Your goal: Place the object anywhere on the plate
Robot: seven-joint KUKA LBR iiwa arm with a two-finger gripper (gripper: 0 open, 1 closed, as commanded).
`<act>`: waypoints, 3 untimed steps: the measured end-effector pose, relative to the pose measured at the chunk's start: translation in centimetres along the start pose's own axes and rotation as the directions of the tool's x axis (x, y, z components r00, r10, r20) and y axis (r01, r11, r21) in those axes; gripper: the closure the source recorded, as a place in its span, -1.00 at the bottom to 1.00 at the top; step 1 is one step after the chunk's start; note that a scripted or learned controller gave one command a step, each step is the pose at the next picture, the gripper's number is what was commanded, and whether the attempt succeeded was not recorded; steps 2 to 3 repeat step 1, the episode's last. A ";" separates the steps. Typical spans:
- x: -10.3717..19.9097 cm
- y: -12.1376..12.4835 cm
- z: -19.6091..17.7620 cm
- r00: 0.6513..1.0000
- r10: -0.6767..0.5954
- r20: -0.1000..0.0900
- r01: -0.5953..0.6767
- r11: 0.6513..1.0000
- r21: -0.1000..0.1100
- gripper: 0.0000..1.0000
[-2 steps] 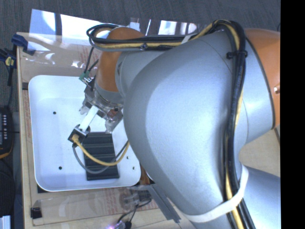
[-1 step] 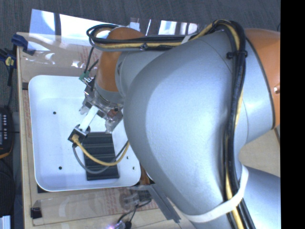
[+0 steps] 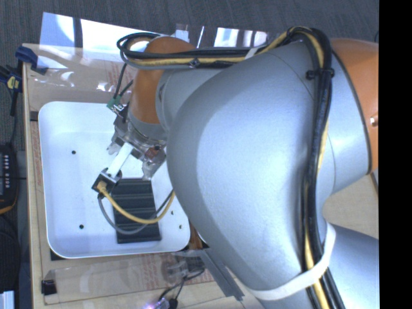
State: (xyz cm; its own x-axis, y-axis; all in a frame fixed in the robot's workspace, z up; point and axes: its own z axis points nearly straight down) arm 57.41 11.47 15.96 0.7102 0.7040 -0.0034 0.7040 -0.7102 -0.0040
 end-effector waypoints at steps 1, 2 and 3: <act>0.0 0.0 0.0 1.000 0.000 0.000 0.000 1.000 0.000 -1.00; 0.0 0.0 0.0 1.000 0.000 0.000 0.000 1.000 0.000 -1.00; 0.0 0.0 0.0 1.000 0.000 0.000 0.000 1.000 0.000 -1.00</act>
